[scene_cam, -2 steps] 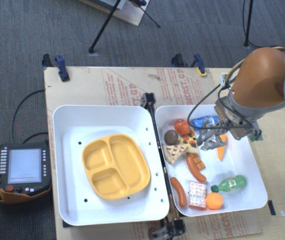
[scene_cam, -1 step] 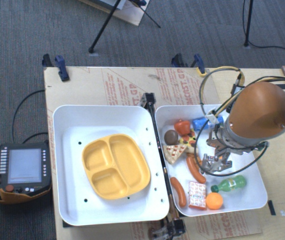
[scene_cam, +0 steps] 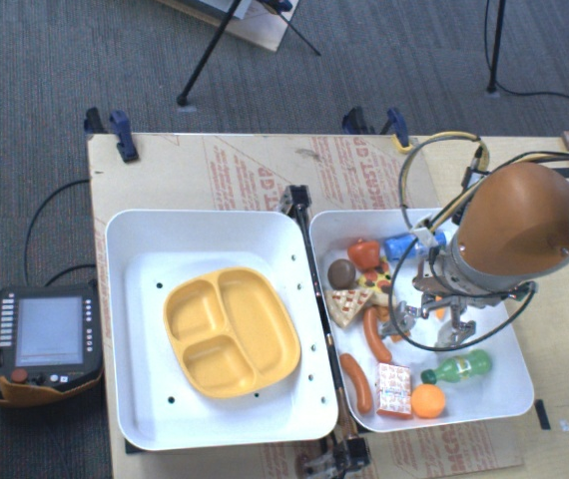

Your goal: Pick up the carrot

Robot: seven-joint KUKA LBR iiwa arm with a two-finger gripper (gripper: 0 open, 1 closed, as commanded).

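- Camera view:
- Although the two elongated toys look alike, the orange-red tapered plastic toy carrot [scene_cam: 375,335] is judged to be the piece lying left of centre in the right shallow white plastic bin [scene_cam: 520,399], just below the tan toy pizza slice [scene_cam: 354,303]. The identification is not certain.
- The gripper [scene_cam: 432,315] hangs over the same bin, just right of the carrot. Cabling and the wrist obscure it, so its opening cannot be told, and nothing can be seen held in it.
- Handling, as a judgement: the carrot is light, stiff, hollow plastic with a smooth, rounded, slippery surface, and it is not fragile. Take hold across the narrow width at mid-length, perpendicular to the long axis. An end grasp is likely to squeeze it out.
- Count, right bin: one carrot, one similar orange-red sausage-shaped toy [scene_cam: 356,382], one pizza slice, one brown ball [scene_cam: 341,273], one red toy tomato [scene_cam: 364,254], one blue object [scene_cam: 401,244], one small printed carton [scene_cam: 394,389], one toy orange [scene_cam: 427,401] and one green bottle [scene_cam: 457,367].
- Count, counter [scene_cam: 215,168]: two bins. The left white bin [scene_cam: 130,267] holds one yellow three-compartment plate [scene_cam: 233,330].
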